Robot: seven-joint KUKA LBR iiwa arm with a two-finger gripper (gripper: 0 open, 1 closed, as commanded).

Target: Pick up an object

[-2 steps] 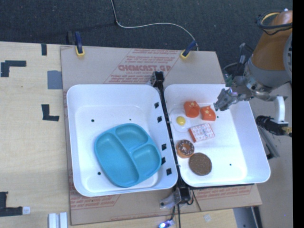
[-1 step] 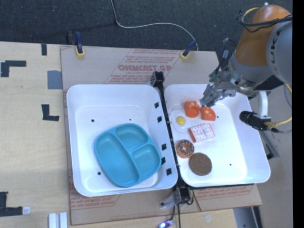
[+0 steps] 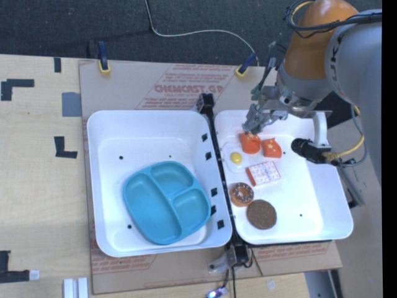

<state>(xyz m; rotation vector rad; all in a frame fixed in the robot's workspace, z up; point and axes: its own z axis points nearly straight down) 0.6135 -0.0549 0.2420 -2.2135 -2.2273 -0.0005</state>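
Over right bin [image 3: 322, 222], arm angled down, gripper [image 3: 251, 129] above orange piece [image 3: 250, 143].

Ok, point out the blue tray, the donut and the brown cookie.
blue tray [image 3: 166, 202], camera view, middle divider.
donut [image 3: 241, 194], camera view, frosted top.
brown cookie [image 3: 262, 215], camera view, centre of its face.

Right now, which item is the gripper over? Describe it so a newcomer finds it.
Look in the right-hand white bin, at its far end under the gripper. The orange toy is the left one of two orange pieces; its neighbour, the orange block, is more angular, and the yellow piece lies just below-left.
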